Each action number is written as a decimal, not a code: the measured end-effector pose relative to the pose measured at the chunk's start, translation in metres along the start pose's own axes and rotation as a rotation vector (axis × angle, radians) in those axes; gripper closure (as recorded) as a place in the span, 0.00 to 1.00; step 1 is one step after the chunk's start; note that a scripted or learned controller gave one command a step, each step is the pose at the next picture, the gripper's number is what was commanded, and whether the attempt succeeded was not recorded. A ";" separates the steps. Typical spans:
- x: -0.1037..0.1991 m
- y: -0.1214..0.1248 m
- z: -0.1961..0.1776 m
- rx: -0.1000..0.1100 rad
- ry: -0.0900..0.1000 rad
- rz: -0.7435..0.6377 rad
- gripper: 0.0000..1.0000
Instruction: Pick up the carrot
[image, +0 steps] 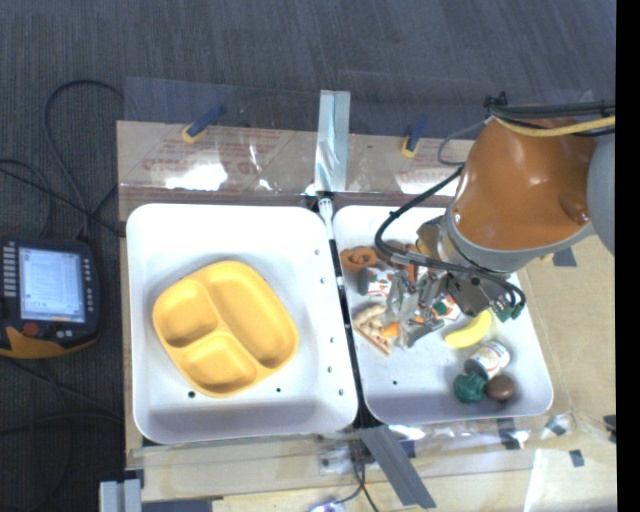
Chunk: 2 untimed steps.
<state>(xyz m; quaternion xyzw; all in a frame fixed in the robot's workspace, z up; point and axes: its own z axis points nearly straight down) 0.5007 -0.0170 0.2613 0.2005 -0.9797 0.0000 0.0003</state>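
Note:
In the right bin (400, 400), a small orange piece that looks like the carrot (392, 329) lies among a cluster of toy food. My gripper (408, 312) hangs down directly over that cluster, its tip right at the carrot. The metal gripper body and the cables hide much of the carrot, so I cannot see whether it is touched or held. The arm's large orange band (525, 185) covers the back right part of the bin.
A yellow divided plate (225, 325) lies in the left bin (150, 240). The right bin also holds a brown ring-shaped item (357, 260), a pizza-like slice (370, 325), a banana (470, 331), a small can (491, 356), a green piece (467, 387) and a brown ball (501, 388).

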 end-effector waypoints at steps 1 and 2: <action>-0.001 -0.048 0.000 0.001 -0.003 0.078 1.00; -0.046 -0.087 -0.076 0.004 -0.008 -0.051 1.00</action>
